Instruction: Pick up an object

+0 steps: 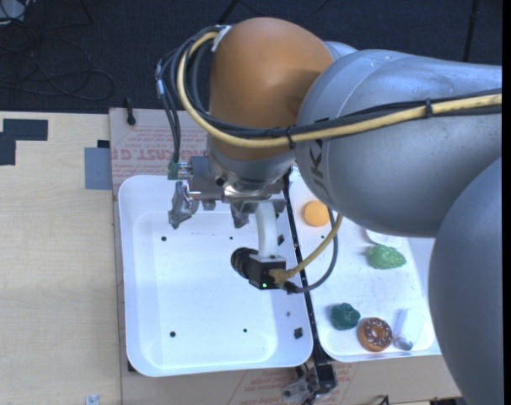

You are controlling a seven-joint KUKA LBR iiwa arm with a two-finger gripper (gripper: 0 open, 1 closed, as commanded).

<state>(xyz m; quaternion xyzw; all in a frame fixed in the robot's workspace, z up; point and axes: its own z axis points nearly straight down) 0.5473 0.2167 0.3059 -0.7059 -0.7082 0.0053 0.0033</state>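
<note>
From my remote station, the things available for picking all lay in the right bin [367,287]. There were 5 of them. An orange ball [316,213] sat toward the bin's far edge, close to the wall it shares with the left bin. A pale green lump [384,256] lay further toward the bin's middle, well apart from the ball. Along the near edge I counted 3 pieces close together: a dark teal lump [344,315], just beside it a brown sprinkled doughnut [374,334], and next to that a small whitish tube-like piece [404,329] that was too blurred for me to name.

None of them was touched by the arm. The pincer [207,211] hung over the far half of the left bin [196,306], above its white floor, nowhere near the 5 pieces. I could not tell whether it was spread or pressed together, and I saw nothing held in it. Below it, a black unit with a small green light [255,270] hung near the wall between the 2 bins, with a yellow cable [321,251] looping past it.

The orange band [268,70] and the grey arm [407,142] covered the far right of the desk [45,251].
</note>
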